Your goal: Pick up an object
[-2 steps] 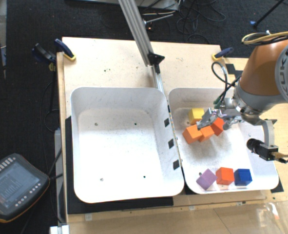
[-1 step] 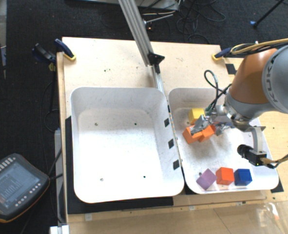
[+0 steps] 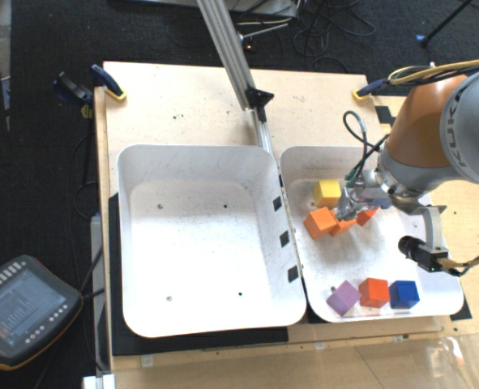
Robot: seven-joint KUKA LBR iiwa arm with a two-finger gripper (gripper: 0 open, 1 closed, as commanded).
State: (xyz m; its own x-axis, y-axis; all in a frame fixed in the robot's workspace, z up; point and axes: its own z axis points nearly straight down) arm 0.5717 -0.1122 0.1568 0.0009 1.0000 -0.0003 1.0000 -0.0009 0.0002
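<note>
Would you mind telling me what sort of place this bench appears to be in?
Most likely a robotics lab test cell. A grey industrial arm with an orange band works over two shallow white plastic bins on a plywood bench, loose cables lie on the dark floor, and a grey handheld teach pendant rests nearby.

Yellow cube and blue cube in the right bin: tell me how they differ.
The yellow cube sits toward the far part of the right bin, beside the tool; the blue cube sits at the near rim, away from it. The yellow cube neighbours an orange block; the blue cube ends a row with a red-orange cube and a purple cube. Both look alike in size.
</note>
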